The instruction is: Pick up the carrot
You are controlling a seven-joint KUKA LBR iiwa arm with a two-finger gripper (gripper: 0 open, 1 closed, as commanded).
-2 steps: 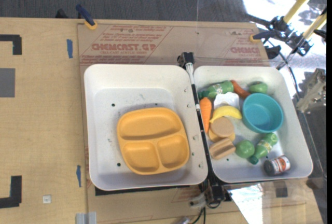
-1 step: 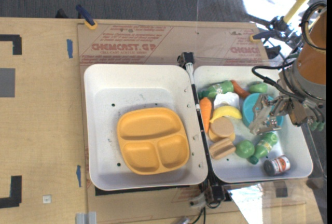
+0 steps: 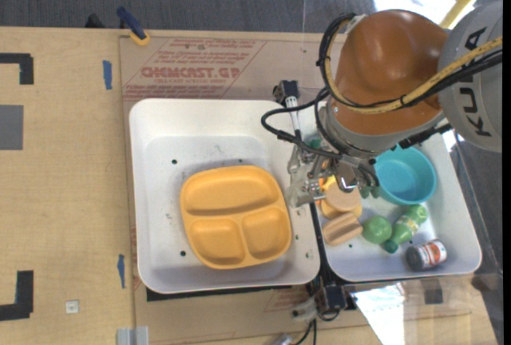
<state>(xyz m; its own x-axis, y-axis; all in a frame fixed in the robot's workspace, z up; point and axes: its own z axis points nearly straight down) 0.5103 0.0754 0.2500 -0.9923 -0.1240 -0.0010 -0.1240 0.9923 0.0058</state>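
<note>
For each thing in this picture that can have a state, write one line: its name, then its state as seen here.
yellow divided plate: upright, in the left bin.
blue bowl: upright, in the right bin.
small can: lying on its side.
green bottle: lying down beside a green round piece.
tan block: lying flat.
gripper: low over the right bin's left side.

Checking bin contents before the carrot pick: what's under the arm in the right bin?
Under the arm, the right bin shows a blue bowl, green items, a tan block and a small can. Anything under the wrist is covered.
</note>
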